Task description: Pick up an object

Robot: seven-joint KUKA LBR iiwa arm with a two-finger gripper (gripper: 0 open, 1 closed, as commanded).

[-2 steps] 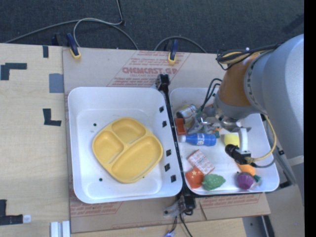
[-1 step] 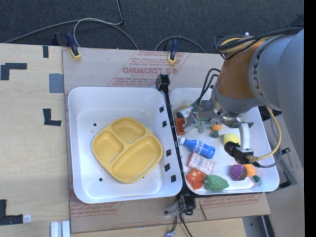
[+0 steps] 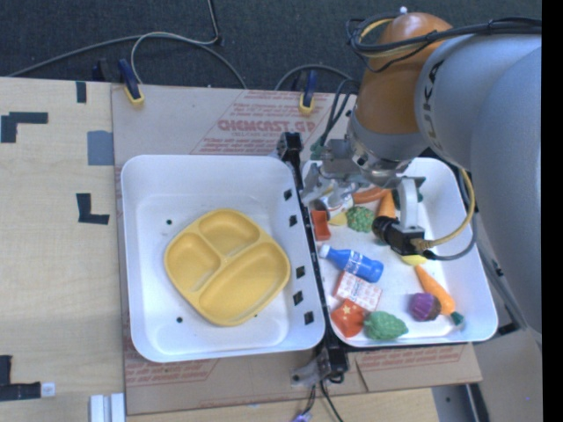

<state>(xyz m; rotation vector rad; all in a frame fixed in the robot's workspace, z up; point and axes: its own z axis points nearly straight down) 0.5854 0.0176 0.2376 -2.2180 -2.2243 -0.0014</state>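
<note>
The right bin (image 3: pixel 475 262) holds several toy foods. A blue bottle (image 3: pixel 353 261) lies near its left wall, with a red-and-white packet (image 3: pixel 359 289) below it. A red piece (image 3: pixel 346 318) and a green leafy piece (image 3: pixel 385 325) sit at the front. A purple piece (image 3: pixel 423 306) and a carrot (image 3: pixel 435 291) lie at the right. A green piece (image 3: pixel 360 219), an orange piece (image 3: pixel 385 203) and a small orange-red can (image 3: pixel 320 225) sit at the back left. My gripper (image 3: pixel 332 193) hangs low over that back-left corner, just above the can and the green piece.
The left bin (image 3: pixel 141 192) holds a yellow divided plate (image 3: pixel 227 265). A black clipped divider (image 3: pixel 299 236) runs between the bins. The grey arm with its orange band (image 3: pixel 396 69) covers the right bin's back right. Cables and clamps lie beyond the bins.
</note>
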